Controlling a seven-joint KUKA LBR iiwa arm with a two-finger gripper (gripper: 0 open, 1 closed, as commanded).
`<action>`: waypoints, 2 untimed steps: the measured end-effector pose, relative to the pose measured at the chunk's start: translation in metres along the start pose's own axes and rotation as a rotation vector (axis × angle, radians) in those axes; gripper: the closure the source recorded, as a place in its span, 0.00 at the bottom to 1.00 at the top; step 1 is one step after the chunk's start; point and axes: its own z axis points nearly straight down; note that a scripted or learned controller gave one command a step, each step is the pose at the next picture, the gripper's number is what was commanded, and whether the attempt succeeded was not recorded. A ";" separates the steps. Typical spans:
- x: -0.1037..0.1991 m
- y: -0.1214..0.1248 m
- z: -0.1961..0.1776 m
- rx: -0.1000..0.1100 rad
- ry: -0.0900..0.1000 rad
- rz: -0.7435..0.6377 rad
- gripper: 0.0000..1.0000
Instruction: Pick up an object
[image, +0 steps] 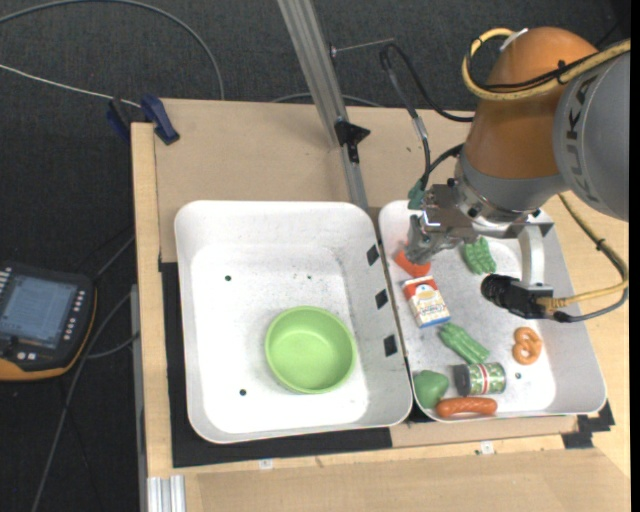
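Spanning most of the bench (250, 140), the left bin (200, 240) holds a green bowl (310, 348); the right bin (570, 370) carries the clutter. I see the hand (428, 240) low over an orange piece (408, 264) at that bin's near-left edge, possibly touching it, but I cannot tell whether it is clenched. I would centre on the piece, clear of the small carton (426, 302) just below, before lifting.

left bin (200, 240): open floor beyond green bowl (310, 348) | right bin (585, 380): crowded below fingers — carton (426, 302), can (481, 379), sausage (466, 406)
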 end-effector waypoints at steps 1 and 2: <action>0.045 -0.011 0.001 0.001 0.000 0.001 1.00; 0.093 -0.036 0.003 0.001 0.000 0.000 1.00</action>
